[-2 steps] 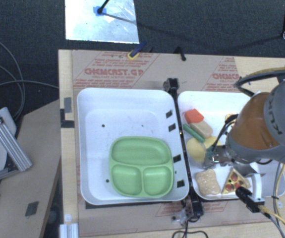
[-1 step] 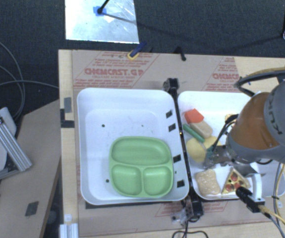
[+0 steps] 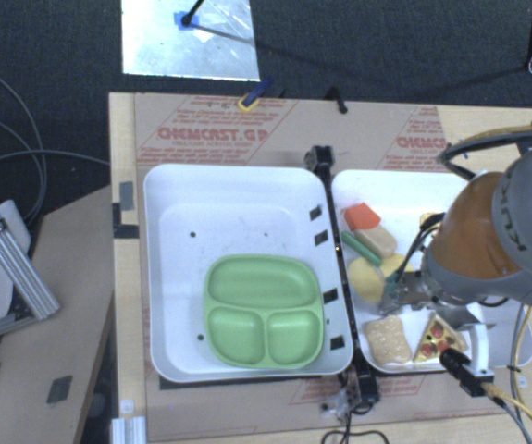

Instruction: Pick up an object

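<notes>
Tool (image 3: 397,291) hovers by board (image 3: 212,134) reading "CHEMCAST GP".

Green tray (image 3: 264,309) in L bin (image 3: 180,213)

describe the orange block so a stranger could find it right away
Look in the right-hand shallow white bin, at its far left end beside the divider. The small orange-red block lies there, just above a green-and-tan piece; it is the one bright orange item.

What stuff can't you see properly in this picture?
- Gripper: the arm's wrist covers it in the camera view, so its grip stays unknown.
- Right bin: its right half lies under the arm.
- Pizza slice toy: partly under the arm.
- Yellow item by the orange band: too small to name.
</notes>
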You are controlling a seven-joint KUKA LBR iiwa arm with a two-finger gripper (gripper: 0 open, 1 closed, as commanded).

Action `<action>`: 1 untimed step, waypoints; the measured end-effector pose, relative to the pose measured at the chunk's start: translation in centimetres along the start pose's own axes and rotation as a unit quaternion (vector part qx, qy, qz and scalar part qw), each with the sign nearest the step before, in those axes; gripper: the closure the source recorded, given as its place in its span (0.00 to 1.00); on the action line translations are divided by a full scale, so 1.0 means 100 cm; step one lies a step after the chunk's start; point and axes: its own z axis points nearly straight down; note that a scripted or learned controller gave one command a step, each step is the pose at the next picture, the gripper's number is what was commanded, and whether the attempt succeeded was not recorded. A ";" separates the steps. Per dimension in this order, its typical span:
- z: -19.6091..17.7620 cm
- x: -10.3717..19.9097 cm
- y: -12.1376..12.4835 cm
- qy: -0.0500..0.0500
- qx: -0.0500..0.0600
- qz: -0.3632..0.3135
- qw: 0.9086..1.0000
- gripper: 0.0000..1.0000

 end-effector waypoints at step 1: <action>0.000 0.001 0.000 0.000 0.000 0.000 1.000 1.00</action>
